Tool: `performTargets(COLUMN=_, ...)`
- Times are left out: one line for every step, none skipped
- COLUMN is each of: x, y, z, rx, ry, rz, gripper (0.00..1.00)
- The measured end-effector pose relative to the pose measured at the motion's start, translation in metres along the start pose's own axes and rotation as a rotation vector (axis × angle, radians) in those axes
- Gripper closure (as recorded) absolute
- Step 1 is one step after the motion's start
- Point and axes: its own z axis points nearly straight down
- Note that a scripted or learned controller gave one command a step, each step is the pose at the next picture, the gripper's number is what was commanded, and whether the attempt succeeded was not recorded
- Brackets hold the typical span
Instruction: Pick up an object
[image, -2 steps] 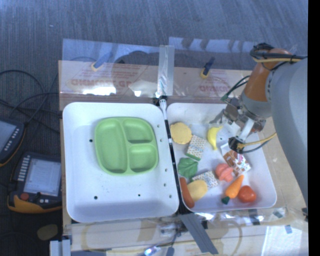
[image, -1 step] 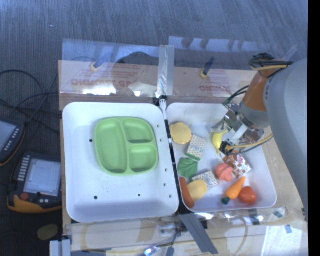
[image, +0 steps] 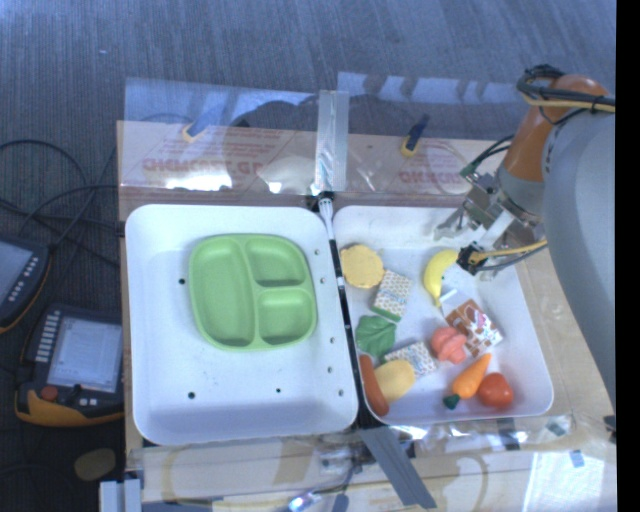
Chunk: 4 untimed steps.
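Right, from the camera view above the bench: the gripper (image: 478, 232) hangs just up and to the right of the banana (image: 438, 275), over the far corner of the right bin (image: 522, 330). Whether the jaws are parted or closed I cannot tell from this slant, and nothing can be made out in them.

The banana is the nearest candidate, lying on the bin floor just below the tool. To its left sit a round yellow bun (image: 361, 265) and a checkered block (image: 393, 292). Below the banana lies a red-and-white packet (image: 472, 325), with a pink piece (image: 450, 345) touching it. Further below the banana come a carrot (image: 468, 378) and a tomato (image: 495, 390), side by side. Down and left of the banana are a green leaf (image: 375, 333) and a yellow lump (image: 394, 378). Well to the banana's left, in the left bin (image: 140, 300), rests a green divided plate (image: 255, 290).

So, progress: by my reading the pick is not yet made. Every item lies in a bin. What's left is the descent, the grasp and the lift.
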Motion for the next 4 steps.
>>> performTargets(x=0.015, y=-0.005, z=-0.090, rx=-0.001, ry=0.000, rz=-0.025, gripper=0.00)
performTargets(x=0.009, y=0.003, z=-0.048, rx=0.002, ry=-0.001, rz=0.141, gripper=0.00)
performTargets(x=-0.017, y=0.013, z=0.000, rx=0.000, ry=-0.003, rz=0.233, gripper=0.00)
performTargets(x=-0.016, y=-0.020, z=0.046, rx=-0.005, ry=0.006, rz=0.464, gripper=0.00)
